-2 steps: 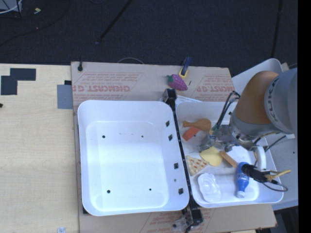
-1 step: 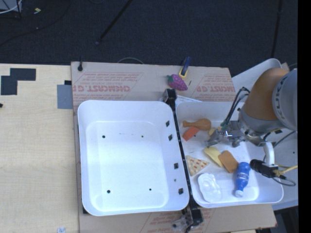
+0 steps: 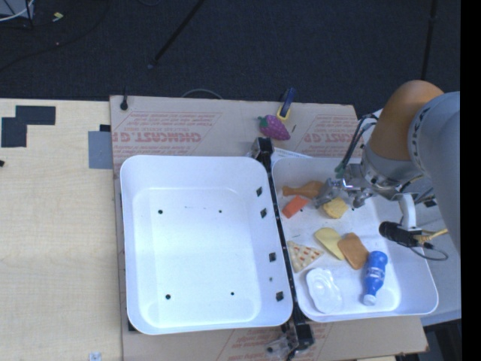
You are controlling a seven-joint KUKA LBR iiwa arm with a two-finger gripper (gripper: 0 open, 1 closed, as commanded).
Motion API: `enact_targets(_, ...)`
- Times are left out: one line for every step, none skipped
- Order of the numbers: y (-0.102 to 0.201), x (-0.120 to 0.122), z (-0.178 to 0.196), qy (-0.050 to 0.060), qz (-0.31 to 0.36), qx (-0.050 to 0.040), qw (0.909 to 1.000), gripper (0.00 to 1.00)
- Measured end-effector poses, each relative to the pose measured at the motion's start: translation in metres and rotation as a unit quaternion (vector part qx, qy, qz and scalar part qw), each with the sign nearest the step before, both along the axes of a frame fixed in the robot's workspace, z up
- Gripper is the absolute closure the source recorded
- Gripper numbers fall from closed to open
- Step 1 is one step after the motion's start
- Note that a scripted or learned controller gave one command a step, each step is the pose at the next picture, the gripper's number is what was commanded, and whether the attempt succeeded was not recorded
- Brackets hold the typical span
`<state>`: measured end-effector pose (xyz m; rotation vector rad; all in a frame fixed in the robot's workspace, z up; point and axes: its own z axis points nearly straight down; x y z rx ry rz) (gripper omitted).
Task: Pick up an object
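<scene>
Overhead, the gripper [image 3: 336,194] reaches low into the right bin [image 3: 421,292], just beside a yellow toy [image 3: 335,208]; whether it grasps anything cannot be told. A blue bottle [image 3: 373,275] lies nearby.

Grey arm [image 3: 443,138] with orange band [image 3: 398,119], black cables [image 3: 409,235]

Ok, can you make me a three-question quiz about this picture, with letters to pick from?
1. Where is the blue bottle?
A. left bin
B. right bin
C. on the floor

2. What colour is the toy outside the bins, on the cardboard behind them?
A. purple
B. green
C. white

3. Where is the gripper?
A. over the right bin
B. over the left bin
C. over the wooden bench

Answers: B, the bottle lies near the right bin's front. A, the purple toy sits behind the bins. A, the gripper is among the toy food.
</scene>
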<state>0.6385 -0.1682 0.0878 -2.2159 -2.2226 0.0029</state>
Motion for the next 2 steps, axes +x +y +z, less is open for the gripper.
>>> enact_targets(0.0, -0.001, 0.01, -0.001, 0.0, 0.0001, 1.0, 1.0)
enact_targets(0.087, 0.007, 0.103, -0.005, 0.002, 0.0004, 1.0, 1.0)
